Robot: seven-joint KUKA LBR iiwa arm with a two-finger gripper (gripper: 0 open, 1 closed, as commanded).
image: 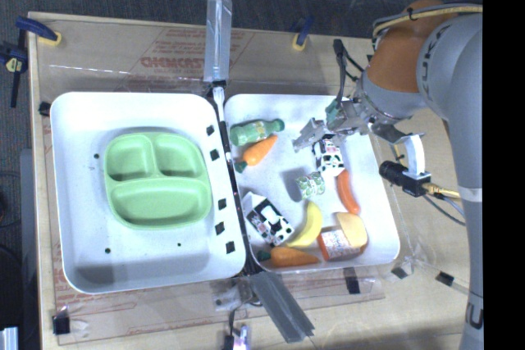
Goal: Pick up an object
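While the grey arm [426, 61] reached in from the right, its gripper [316, 135] hung low over the upper part of the right bin [381, 205] — fingers spread apart, nothing between them. Just below the fingertips sat a small black-and-white cow toy [330, 160], close to the gripper but not clamped. Beside it lay a small green-and-white packet [312, 185] and a slim orange-red stick [348, 191] along the bin's right side. Over by the divider, a green bottle [256, 129] lay on its side with a carrot [259, 151] just beneath it. Down at the near end things were crowded — a second black-and-white toy [269, 220], a banana [307, 225] touching it, another carrot [291, 256] along the near wall, and a yellow wedge [353, 227] beside an orange-labelled jar [334, 244]. Left bin [70, 176] held a green divided plate [157, 180], lying flat.
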